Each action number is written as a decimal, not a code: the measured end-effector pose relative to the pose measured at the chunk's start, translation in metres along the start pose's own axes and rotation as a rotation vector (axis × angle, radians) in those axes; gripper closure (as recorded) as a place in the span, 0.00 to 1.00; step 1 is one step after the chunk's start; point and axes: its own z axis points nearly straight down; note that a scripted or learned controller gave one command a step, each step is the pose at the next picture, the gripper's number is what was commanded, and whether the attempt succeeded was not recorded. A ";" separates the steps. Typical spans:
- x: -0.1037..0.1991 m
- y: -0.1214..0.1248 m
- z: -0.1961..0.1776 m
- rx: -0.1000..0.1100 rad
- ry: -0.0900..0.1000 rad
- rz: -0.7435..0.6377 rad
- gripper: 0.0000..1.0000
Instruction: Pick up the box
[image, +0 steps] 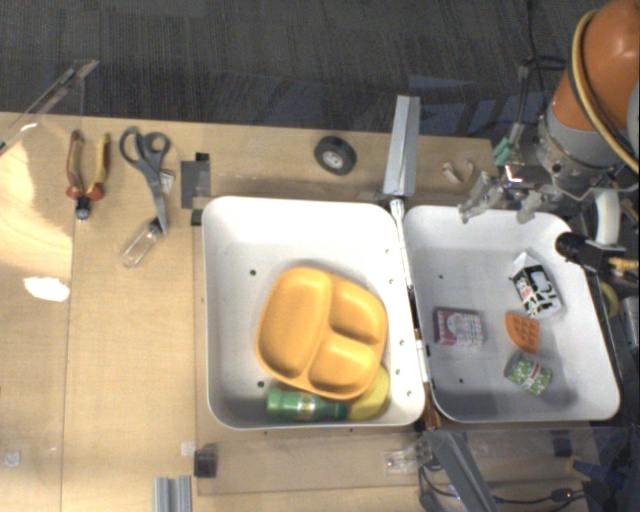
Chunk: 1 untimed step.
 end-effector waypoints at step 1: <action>-0.001 -0.059 0.148 0.000 0.000 -0.115 0.00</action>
